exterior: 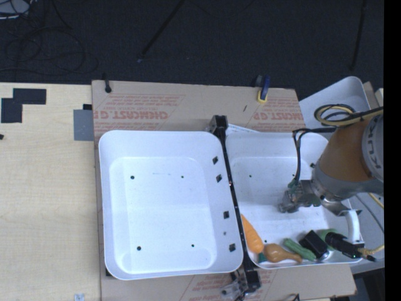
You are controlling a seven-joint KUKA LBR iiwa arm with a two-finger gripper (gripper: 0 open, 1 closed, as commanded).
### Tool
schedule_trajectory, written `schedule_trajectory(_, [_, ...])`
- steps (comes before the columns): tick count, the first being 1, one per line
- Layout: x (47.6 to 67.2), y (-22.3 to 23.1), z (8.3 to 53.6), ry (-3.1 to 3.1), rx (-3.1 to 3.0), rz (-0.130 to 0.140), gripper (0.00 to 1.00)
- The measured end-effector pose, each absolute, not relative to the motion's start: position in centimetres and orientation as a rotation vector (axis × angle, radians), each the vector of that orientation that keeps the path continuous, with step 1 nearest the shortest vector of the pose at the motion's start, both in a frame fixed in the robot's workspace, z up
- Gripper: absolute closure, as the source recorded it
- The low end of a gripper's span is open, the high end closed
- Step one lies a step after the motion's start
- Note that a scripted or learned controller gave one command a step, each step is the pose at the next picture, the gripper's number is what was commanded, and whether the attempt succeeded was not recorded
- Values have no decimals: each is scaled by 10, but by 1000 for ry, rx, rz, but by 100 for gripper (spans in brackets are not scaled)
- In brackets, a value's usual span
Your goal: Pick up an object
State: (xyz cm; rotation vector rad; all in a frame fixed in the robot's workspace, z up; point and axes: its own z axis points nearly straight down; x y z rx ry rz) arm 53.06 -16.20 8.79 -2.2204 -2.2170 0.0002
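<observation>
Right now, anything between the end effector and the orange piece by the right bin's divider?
Nothing visible. The end effector is over bare floor in the right bin; the orange piece lies by the divider, only bare floor between them. The tan piece and green piece lie along the near wall, off that line.

1. Two shallow white plastic bins stand side by side on a flat brown cardboard sheet (188,105): the left bin (113,168) and the right bin (263,149) meet along their inner walls.
2. An orange carrot-shaped toy (252,234) lies in the right bin along its left wall, near the front.
3. A tan pear-shaped toy (279,253) lies just right of the carrot's front end, by the front wall.
4. A long green pod-shaped toy (299,249) lies to the right of that, with a black rectangular block (314,243) beside it.
5. The gripper (291,202) is over the right bin's floor, behind this row and apart from it.
</observation>
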Motion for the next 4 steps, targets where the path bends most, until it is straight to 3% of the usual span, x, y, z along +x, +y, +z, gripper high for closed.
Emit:
schedule_trajectory(1, [476,-147,89,-2220,-2222,-1,100])
schedule_trajectory(2, [476,-217,159,-2220,-2231,2,100])
schedule_trajectory(3, [522,-197,88,-2223,-2222,0,100])
schedule_trajectory(4, [483,-129,89,-2221,-2219,-1,100])
